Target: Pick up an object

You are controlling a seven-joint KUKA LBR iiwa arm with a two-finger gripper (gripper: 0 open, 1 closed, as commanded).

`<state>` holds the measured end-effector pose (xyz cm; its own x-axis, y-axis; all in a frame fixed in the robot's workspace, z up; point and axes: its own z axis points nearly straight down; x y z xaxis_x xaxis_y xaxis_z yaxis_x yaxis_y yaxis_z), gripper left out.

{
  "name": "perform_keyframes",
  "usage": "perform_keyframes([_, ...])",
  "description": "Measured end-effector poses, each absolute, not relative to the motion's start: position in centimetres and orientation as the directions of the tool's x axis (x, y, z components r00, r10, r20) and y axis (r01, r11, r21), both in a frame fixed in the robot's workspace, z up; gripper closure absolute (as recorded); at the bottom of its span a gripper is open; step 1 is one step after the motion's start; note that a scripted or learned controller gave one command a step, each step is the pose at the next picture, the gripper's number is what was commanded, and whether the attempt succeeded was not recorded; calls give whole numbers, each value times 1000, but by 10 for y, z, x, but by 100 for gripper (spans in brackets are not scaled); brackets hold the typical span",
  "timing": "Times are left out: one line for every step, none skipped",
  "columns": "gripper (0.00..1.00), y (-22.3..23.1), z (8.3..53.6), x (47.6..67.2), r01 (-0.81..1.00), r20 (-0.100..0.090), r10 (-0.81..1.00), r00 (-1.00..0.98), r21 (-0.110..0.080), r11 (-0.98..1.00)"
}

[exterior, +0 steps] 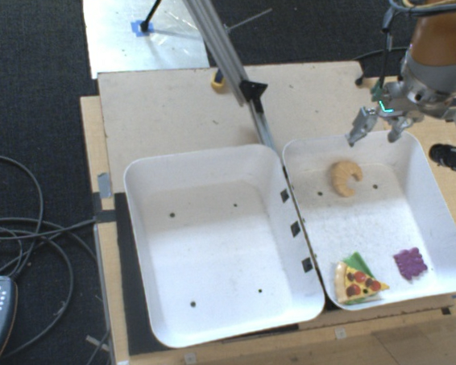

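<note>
- Nothing is gripped yet: the claw (378, 127) is spread and bare above the right bin's (440, 196) far rim.
- The croissant (345, 177), pizza slice (357, 280) and purple grapes (410, 263) are left lying inside.

Two shallow white plastic bins sit side by side on a pale wooden bench (172, 110), the left bin (150, 251) touching the right bin (436, 196) along a shared wall. In the right bin, a tan croissant-shaped toy (345, 177) lies toward 12 o'clock, a toy pizza slice on a green backing (358, 279) at 6 o'clock, and a purple toy grape cluster (411, 263) just beside it at 5 o'clock. The two-finger gripper (376, 125) hangs above the right bin's far rim, at 1 o'clock from the croissant.
</note>
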<state>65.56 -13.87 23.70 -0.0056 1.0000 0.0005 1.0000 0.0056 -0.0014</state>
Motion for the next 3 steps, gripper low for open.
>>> perform_keyframes([0, -139, 239, 656, 1000, -1, 1000, -7, 1, 7])
perform_keyframes([0, -133, 179, 652, 1000, 0, 1000, -5, -3, 5])
perform_keyframes([0, -135, 116, 651, 1000, 1, 1000, -2, -4, 2])
